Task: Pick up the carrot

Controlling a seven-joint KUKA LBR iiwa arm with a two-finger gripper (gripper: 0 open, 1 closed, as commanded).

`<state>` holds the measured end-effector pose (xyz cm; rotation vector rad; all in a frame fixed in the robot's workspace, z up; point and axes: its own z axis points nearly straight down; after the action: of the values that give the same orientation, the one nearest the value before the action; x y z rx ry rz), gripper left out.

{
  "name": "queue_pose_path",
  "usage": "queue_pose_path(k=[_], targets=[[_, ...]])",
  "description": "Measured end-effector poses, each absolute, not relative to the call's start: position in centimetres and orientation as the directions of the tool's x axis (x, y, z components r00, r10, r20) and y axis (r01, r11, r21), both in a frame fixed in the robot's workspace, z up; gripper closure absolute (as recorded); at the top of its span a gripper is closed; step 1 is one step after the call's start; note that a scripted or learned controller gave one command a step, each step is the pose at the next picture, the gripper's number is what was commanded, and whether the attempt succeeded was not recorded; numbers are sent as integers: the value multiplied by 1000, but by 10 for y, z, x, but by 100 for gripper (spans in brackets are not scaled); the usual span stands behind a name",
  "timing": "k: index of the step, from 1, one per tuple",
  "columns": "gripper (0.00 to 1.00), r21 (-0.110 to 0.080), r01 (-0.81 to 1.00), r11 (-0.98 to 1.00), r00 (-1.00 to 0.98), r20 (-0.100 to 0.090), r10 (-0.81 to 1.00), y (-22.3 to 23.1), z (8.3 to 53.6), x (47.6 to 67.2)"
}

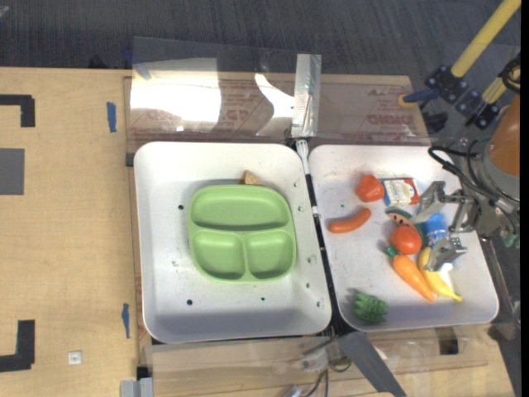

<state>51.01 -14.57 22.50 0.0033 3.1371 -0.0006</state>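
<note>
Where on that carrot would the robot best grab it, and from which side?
Probably from straight above, jaws across the middle of the carrot. It lies flat, pointing diagonally, so the narrow width fits between them. The tomato touches its thick end and a yellow piece crowds the tip, leaving the middle freest.

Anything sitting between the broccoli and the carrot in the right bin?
No. In the camera view, the stretch of white bin floor between the broccoli and the carrot is bare.
</note>
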Motion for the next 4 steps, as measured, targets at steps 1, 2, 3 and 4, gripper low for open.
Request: queue_pose_path(k=[1, 2, 3, 4], targets=[[0, 0, 200, 980, -980, -10, 200, -126, 98, 498], [100, 0, 197, 980, -980, -12, 197, -125, 106, 499], [100, 5, 282, 959, -959, -15, 282, -58, 252, 498], [100, 0, 155, 988, -988, 2, 155, -101, 163, 479]])
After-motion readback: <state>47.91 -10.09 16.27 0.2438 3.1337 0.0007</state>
